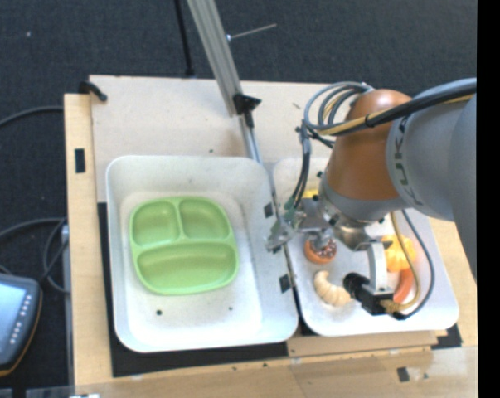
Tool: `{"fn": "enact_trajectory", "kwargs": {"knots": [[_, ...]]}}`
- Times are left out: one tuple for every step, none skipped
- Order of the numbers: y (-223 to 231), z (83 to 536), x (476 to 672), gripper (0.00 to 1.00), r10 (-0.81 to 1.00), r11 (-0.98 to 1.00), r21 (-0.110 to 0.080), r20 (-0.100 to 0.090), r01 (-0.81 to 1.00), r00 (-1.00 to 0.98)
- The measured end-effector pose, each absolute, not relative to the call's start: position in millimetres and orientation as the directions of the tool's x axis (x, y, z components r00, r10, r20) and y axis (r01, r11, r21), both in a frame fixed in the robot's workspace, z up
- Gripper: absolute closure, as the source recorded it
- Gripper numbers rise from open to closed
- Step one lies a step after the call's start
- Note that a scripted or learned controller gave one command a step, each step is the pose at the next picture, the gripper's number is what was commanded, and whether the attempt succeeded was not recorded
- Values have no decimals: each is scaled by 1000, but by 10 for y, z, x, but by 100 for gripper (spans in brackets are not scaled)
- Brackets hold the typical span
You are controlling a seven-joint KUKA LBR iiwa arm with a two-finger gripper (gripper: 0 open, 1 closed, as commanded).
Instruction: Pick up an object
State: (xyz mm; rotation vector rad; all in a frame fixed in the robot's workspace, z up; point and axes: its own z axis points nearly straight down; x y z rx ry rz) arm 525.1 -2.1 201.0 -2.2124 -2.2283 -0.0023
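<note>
Tool (pixel 320 240) low in rt bin (pixel 449 305) over orange piece (pixel 318 254), croissant (pixel 332 288) beside; grip state unclear.

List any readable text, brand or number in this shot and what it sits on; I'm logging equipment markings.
"KU": dark letters running down the grey arm casing, apparently the start of a brand name; the rest is cut off from view.
Handheld device at the left edge: rows of small buttons or marks, too small and blurred to read.
Green divided plate, the two white bins and the bench: no text seen.
</note>
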Motion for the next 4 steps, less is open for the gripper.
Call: {"fn": "enact_trajectory", "kwargs": {"knots": [[-58, 2119, 5269, 100, 1000, 1, 4, 1, 1000, -1], [-56, 2112, 5267, 0, 1000, -2, 3, 2, 1000, 2], [-958, 2007, 5730, 0, 1000, -5, 2, -5, 1000, 5], [-253, 2174, 5447, 0, 1000, 8, 1, 2, 1000, -8]]}}
